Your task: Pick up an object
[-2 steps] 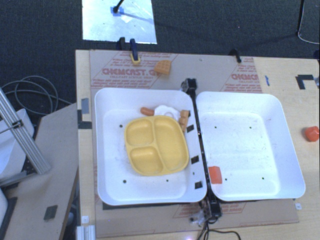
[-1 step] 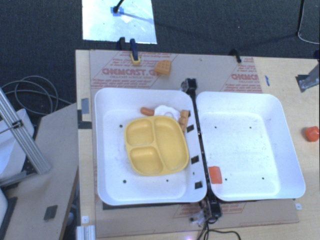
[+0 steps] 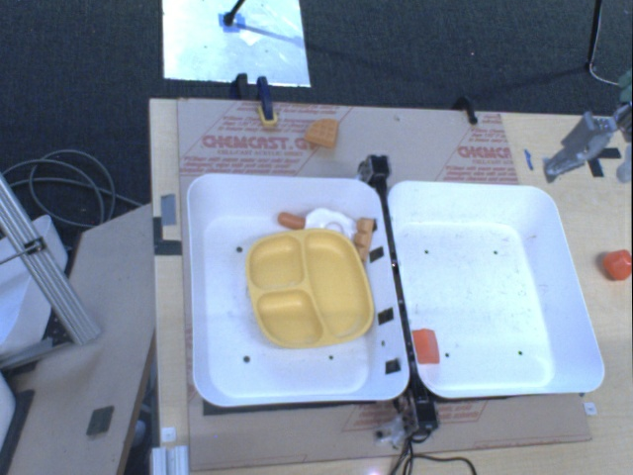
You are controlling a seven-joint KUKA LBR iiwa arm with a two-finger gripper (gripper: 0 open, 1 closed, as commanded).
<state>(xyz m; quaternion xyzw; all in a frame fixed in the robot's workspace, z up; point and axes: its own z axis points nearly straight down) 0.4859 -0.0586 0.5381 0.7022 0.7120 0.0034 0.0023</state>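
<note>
The left bin (image 3: 213, 295) holds a yellow divided plate (image 3: 308, 288). Behind the plate lie a small orange sausage-shaped piece (image 3: 291, 221), a white piece (image 3: 329, 221) and a small tan piece (image 3: 365, 234). An orange-red block (image 3: 425, 344) sits in the near left corner of the right bin (image 3: 554, 295). My gripper (image 3: 574, 153) hangs at the far right, above the bench behind the right bin's back right corner, apart from every object.
A tan waffle-like piece (image 3: 321, 134) lies on the bench behind the left bin. A red object (image 3: 616, 263) sits on the bench right of the right bin. A blue and yellow clamp (image 3: 265, 102) stands at the back edge, with a shiny sheet (image 3: 235, 28) behind it.
</note>
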